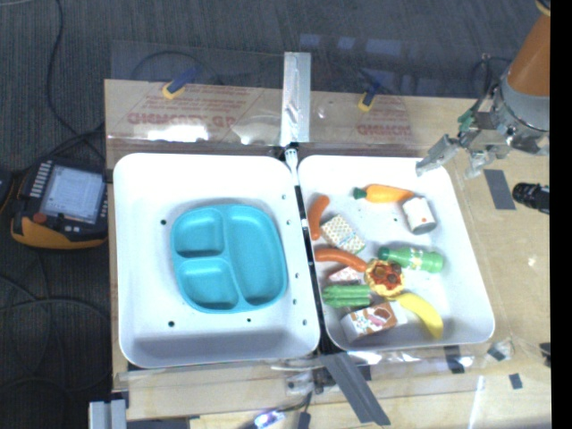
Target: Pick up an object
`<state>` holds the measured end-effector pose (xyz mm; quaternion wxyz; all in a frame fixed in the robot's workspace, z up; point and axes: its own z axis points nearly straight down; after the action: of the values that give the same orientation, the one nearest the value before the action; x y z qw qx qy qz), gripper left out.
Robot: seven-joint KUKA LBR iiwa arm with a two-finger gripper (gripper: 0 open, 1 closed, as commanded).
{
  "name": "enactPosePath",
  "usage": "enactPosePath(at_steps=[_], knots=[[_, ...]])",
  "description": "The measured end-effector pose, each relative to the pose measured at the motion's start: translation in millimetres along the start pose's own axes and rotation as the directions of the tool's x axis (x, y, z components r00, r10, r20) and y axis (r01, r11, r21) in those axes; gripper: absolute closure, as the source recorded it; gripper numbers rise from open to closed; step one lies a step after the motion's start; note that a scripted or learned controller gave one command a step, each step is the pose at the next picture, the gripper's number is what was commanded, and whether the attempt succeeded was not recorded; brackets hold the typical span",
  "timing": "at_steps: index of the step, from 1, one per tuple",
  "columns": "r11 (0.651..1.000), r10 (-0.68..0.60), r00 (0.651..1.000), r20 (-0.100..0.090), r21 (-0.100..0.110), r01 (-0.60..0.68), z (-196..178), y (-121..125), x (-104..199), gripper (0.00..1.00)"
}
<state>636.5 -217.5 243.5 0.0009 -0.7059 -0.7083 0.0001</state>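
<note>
Over the right bin's point(465, 239) far corner, my gripper point(458, 148) hangs off the rim, fingers spread, nothing between them. Toys crowd the bin: carrot point(386, 193), white can point(417, 214), green bottle point(413, 259), banana point(422, 315). Risk, as I judge it: items touch near the middle, so I could pinch two, or clip the bin wall going for the carrot.

The arm reaches in from the right — claw point(444, 156) empty, fingers spread.
</note>
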Motion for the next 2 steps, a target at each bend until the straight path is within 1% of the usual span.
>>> enactPosePath(at_steps=[1,2], knots=[[0.985,-0.175,0.985,0.004,0.002,0.175,55.6,30.2,38.4,0.0],[0.969,-0.248,0.969,0.009,-0.004,0.248,155.0,33.8,53.4,0.0]])
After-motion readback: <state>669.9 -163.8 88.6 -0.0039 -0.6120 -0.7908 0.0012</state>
